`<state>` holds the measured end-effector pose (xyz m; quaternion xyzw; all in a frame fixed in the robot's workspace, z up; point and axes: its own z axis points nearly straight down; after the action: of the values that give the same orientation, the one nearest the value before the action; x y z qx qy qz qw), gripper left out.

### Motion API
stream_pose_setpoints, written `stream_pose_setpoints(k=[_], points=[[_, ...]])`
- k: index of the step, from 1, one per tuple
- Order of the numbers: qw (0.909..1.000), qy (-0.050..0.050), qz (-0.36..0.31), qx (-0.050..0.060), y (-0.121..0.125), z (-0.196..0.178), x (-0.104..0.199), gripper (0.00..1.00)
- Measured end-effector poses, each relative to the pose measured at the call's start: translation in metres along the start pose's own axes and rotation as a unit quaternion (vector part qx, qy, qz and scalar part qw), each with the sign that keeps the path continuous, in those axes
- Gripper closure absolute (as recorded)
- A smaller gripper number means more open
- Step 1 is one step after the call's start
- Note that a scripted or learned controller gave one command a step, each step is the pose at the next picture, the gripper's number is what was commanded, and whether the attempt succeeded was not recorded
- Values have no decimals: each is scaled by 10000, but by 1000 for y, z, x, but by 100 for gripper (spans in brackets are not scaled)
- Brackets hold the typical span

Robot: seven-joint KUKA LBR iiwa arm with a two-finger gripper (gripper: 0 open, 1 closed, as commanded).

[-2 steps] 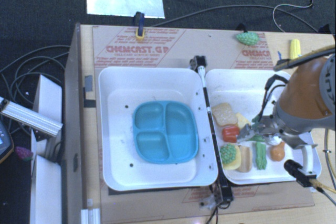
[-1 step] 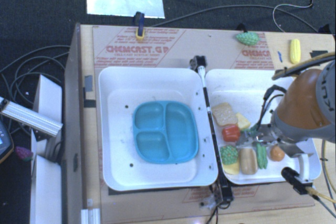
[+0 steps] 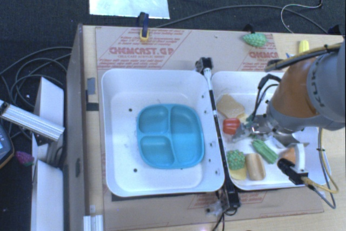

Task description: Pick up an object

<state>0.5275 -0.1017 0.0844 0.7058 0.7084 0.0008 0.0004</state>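
The right bin holds several toy foods: a tan bread slice, a red tomato, a green bumpy piece, a brown roll, a green pickle and an orange piece. My gripper hangs low in this bin, just right of the tomato and above the pickle. The arm's grey and orange wrist covers the bin's right part. I see nothing clearly held.
The left bin holds a blue divided plate. On the bench behind the bins lie a green toy, a yellow item and a blue-yellow clamp. Cables trail at the left and right.
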Motion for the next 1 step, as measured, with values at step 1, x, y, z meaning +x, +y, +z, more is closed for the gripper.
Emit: stream_pose_setpoints(k=[1], points=[[10000, -4, -4, -7, 85, 0, 7, 0]])
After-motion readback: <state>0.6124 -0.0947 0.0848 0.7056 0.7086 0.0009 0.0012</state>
